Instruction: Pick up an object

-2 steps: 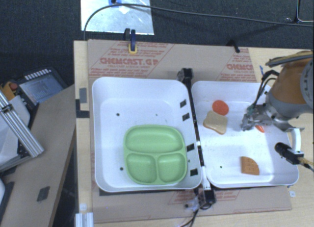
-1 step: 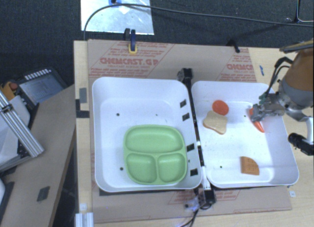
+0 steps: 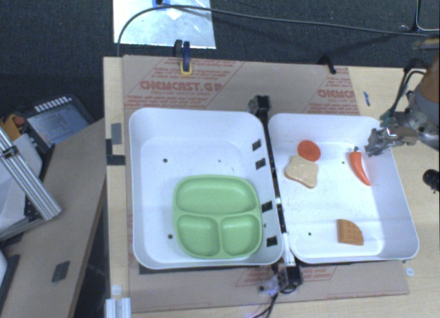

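Up by the right bin's far right rim sat the gripper — too small and blurry to tell its state. Just below it lay a carrot, apart from it. Left of the carrot sat a tomato slice touching bread — most of the arm was cut off.

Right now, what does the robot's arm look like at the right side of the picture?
The arm is grey metal with an orange patch at its top edge. A thin dark cable loops beside it. Its tool is a small grey and silver piece with dark tips.
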Robot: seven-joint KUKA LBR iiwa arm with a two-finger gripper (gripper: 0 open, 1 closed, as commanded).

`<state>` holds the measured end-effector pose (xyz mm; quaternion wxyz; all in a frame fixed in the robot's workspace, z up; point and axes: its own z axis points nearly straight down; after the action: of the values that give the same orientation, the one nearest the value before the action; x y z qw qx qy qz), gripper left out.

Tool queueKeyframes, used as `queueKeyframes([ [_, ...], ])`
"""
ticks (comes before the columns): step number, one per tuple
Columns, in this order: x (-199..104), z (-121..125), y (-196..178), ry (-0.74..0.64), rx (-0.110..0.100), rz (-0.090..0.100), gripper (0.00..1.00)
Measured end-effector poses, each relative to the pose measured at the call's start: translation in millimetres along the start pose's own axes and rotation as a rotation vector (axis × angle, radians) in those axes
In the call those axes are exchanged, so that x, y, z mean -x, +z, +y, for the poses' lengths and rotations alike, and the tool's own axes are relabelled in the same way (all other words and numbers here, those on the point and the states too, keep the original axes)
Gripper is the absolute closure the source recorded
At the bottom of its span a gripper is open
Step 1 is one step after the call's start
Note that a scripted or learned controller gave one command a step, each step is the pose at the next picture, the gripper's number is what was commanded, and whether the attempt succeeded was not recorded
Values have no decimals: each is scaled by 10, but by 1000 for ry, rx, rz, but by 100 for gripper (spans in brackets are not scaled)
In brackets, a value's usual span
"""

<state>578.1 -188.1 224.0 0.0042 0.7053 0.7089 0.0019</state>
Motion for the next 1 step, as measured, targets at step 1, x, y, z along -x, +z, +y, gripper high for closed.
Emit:
queueKeyframes([
  [1, 7, 23, -542, 0, 0, 0, 100],
])
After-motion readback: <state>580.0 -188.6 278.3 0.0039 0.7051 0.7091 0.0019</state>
